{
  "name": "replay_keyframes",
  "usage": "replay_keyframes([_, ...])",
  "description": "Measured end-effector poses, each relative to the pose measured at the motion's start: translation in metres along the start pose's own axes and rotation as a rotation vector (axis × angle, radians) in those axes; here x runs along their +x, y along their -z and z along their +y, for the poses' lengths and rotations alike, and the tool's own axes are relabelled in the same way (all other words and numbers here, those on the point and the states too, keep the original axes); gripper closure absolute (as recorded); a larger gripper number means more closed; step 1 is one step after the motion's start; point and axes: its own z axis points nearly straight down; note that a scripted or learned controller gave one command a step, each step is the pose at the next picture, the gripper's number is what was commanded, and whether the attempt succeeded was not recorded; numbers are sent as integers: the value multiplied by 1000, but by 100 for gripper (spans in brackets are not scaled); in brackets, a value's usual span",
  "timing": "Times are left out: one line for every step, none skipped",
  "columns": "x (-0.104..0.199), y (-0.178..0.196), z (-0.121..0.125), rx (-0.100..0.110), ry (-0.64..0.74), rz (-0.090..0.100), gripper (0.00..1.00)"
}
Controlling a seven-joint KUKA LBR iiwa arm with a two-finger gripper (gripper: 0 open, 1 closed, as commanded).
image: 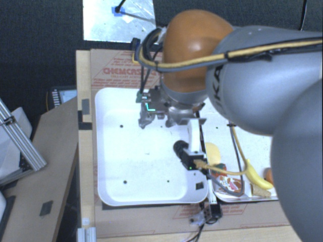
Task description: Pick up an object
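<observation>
My gripper [157, 121] hangs over the upper middle of the left white bin [108, 185], just above its floor. Its two grey fingers [145, 121] stand apart, and only the white bin floor shows between them. In the right bin, partly hidden by the arm, lie a banana [255, 178], a pale yellow rounded object [213, 153] and a colourful flat packet [230, 185]. All of them lie to the right of the gripper and apart from it.
The big grey arm and its orange band [194, 39] cover most of the right bin [222, 122]. A small orange object [269, 174] peeks out at the arm's edge. Cardboard [118, 70] lies under the bins, and a shiny sheet [118, 11] lies behind them.
</observation>
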Motion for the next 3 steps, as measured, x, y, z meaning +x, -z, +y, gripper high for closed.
replay_keyframes([36, -172, 15, 13, 2, -4, 0])
replay_keyframes([34, -152, 19, 2, 0, 0, 100])
replay_keyframes([-58, -115, 69, -5, -11, -4, 100])
